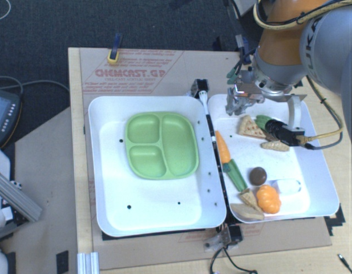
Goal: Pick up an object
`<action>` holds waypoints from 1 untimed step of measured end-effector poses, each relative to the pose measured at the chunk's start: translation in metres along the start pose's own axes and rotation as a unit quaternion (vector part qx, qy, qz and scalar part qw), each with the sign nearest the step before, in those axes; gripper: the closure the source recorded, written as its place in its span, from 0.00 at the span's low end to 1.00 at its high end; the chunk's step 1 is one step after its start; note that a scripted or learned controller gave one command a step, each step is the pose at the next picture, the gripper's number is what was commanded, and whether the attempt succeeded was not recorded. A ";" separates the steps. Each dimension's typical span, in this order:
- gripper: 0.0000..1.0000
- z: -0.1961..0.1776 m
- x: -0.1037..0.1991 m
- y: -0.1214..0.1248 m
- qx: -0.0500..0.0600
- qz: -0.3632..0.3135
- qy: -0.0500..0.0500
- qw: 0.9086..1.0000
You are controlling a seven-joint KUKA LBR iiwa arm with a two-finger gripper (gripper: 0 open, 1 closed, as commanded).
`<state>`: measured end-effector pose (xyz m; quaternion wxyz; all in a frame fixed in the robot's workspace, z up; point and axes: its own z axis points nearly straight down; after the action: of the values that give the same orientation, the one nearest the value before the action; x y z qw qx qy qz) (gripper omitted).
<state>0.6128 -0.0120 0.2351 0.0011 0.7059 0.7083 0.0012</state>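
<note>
Gripper (238,104) points down over the far left corner of the right bin (312,170), low above its floor; the slant hides whether it is open or closed. Nothing is seen held.

The left bin (153,204) holds a green divided plate (162,145).

The right bin holds a toast wedge (253,128) just beside the gripper, a carrot (222,146) along the left wall, and what looks like a green pod (237,176). A brown ball (257,176) and an orange fruit (268,198) lie near the front.
</note>
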 end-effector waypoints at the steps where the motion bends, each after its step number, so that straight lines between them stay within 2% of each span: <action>1: 1.00 0.000 -0.002 -0.002 0.002 0.001 0.000 1.000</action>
<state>0.6112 -0.0142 0.2348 0.0003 0.7068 0.7074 -0.0002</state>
